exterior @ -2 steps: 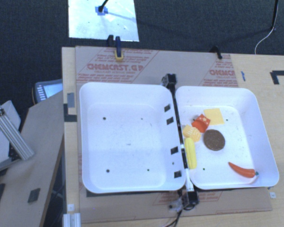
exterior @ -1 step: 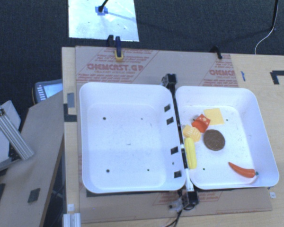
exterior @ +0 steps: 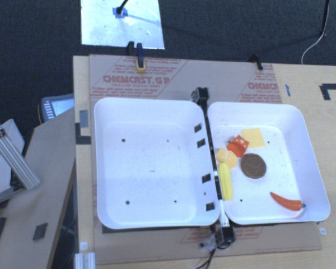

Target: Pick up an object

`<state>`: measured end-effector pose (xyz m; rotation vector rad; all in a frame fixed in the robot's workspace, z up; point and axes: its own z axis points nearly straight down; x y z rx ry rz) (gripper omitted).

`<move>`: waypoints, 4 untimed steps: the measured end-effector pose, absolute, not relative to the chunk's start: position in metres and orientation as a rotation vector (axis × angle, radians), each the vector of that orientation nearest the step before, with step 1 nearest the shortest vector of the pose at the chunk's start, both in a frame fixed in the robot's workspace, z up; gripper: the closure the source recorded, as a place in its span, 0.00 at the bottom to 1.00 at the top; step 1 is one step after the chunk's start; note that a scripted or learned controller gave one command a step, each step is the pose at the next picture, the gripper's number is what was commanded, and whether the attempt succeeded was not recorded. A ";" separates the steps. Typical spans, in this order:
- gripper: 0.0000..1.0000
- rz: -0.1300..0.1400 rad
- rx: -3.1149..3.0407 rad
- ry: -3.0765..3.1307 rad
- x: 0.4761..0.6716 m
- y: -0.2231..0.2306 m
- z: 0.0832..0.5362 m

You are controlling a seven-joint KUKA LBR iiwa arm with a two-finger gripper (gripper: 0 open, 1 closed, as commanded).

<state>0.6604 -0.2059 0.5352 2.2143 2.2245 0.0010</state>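
Observation:
Several small toy foods lie in the right bin (exterior: 308, 144). A brown round disc (exterior: 253, 165) sits near the bin's middle. A pale yellow square slice (exterior: 253, 137) lies just behind it. A small red piece (exterior: 238, 145) rests beside a yellow-orange ridged piece (exterior: 226, 157) at the bin's left side. A yellow corn cob (exterior: 225, 181) lies along the left wall. A red chili pepper (exterior: 287, 201) lies near the front right corner.
The left bin (exterior: 109, 150) stands beside the right one, joined by a black-clipped divider (exterior: 204, 144). Both rest on a cardboard sheet (exterior: 173, 77) on the bench. A metal plate (exterior: 121, 15) lies behind the bench, and an aluminium rail (exterior: 11, 156) slants at the left.

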 end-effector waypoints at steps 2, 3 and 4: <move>1.00 0.001 2.211 2.225 0.663 -0.206 0.536; 1.00 0.001 2.213 2.225 0.662 -0.206 0.535; 1.00 0.001 2.210 2.226 0.669 -0.206 0.536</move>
